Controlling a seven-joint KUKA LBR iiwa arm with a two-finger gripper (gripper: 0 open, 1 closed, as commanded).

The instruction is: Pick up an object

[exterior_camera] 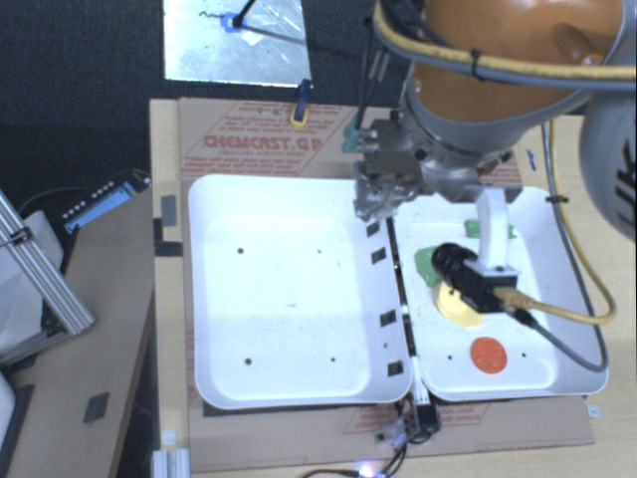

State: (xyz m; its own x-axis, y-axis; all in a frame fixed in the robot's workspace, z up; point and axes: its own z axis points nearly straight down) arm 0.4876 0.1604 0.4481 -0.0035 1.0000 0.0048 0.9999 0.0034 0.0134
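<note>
Nearest edge: two shallow white plastic bins sit side by side on a cardboard sheet (pixel 259 137) with red print, on the tan bench (pixel 119 297). Small black tabs (pixel 388 287) run along the seam where the bin rims meet.

Right bin (pixel 438 366) holds all the loose things. A flat round red disc (pixel 488 355) is nearest, alone on the floor toward the near wall. Just beyond it is a pale yellow rounded lump (pixel 456 309), partly covered by my own hardware. Beyond that is a green piece (pixel 426 262), soft-edged and close to the seam wall. I can't tell if it touches the yellow lump. A second green scrap (pixel 470 229) lies farther back, half hidden, shape unclear.

Left bin (pixel 279 297) shows smooth white floor with a few tiny dark dots and rounded corners, so there is wide open room.

My hand (pixel 376 205) hangs at the far end of the seam, over the two rims and well apart from the red disc. Nothing is visibly in it, and I can't tell whether it is spread or pressed together. The orange band (pixel 508 28) bulks over the right bin's far side.

Farther back: a yellow clip (pixel 299 118) on the cardboard's far edge, then a silvery square sheet (pixel 234 28) on dark floor.
</note>
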